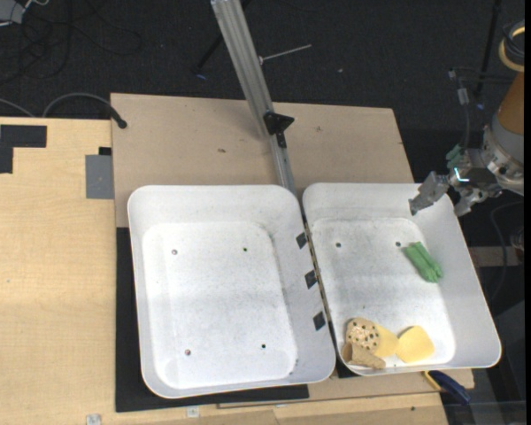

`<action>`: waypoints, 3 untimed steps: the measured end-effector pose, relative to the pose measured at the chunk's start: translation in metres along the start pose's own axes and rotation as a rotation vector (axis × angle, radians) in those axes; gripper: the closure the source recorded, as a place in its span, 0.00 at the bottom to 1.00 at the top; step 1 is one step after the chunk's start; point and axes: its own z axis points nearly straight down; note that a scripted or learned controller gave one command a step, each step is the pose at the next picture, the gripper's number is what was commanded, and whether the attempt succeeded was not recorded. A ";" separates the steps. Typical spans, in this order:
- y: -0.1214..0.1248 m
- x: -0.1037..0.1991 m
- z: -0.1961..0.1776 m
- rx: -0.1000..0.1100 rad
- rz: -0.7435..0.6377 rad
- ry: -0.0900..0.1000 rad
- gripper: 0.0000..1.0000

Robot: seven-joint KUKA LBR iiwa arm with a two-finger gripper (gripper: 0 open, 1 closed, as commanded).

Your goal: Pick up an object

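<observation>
A small cluster of objects sits at the near edge of the right bin, the part of the scene closest to the camera: a speckled tan cookie-shaped piece lies at the left of that cluster, touching a pale yellow piece, with a brighter yellow wedge just beside it on the right. Taking the right bin as the landmark, the left bin lies directly to its left, their rims meeting along a seam marked by three small dark clips. A slanted aluminium rail rises from behind that seam, beyond the bin's far-left corner, carrying a black bracket partway along. Inside the right bin, toward its right wall and well apart from the near cluster, a green elongated object lies at a slant on the white floor. Over the bin's far-right corner hangs the gripper, above the rim and clear of the green object, holding nothing; its grey fingers show as one dark mass against the rim, and whether they stand apart or together cannot be told from this angle. The arm enters beyond the bin's right side.
</observation>
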 end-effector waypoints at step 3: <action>0.003 -0.004 0.104 0.000 0.000 0.000 0.00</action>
